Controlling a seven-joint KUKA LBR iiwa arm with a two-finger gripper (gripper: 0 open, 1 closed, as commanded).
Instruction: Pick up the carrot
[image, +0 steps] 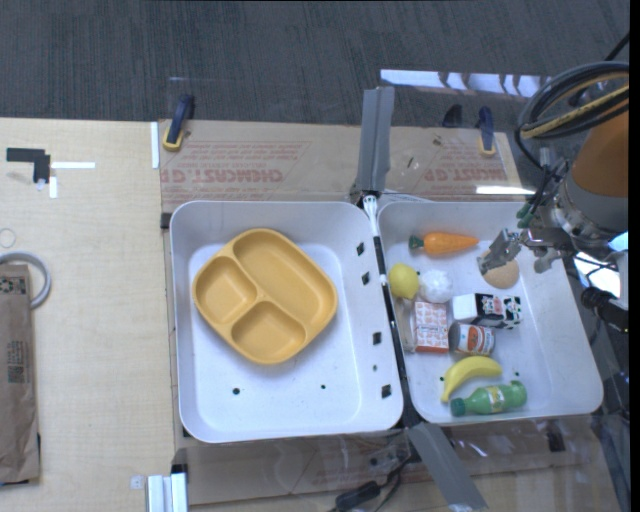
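In the right white bin (580, 385), a small orange carrot with a green top (447, 242) lies at the far side. The grey two-finger gripper (503, 252) hovers just right of it; whether it is open or closed, I cannot tell.

Yellow divided plate (264, 293) in left bin (190, 330); banana (470, 372) right.

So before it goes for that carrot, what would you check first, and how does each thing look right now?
1. Carrot in sight, lying in the right bin near its far wall: ok.
2. Nothing on top of the carrot: ok.
3. Space around it: ok; the lemon sits nearer the camera, apart from it.
4. Gripper lined up over the carrot: not ok; it is to the carrot's right, above a tan object.
5. Gripper free of any load: cannot tell.
6. Fingers ready to grasp: cannot tell.
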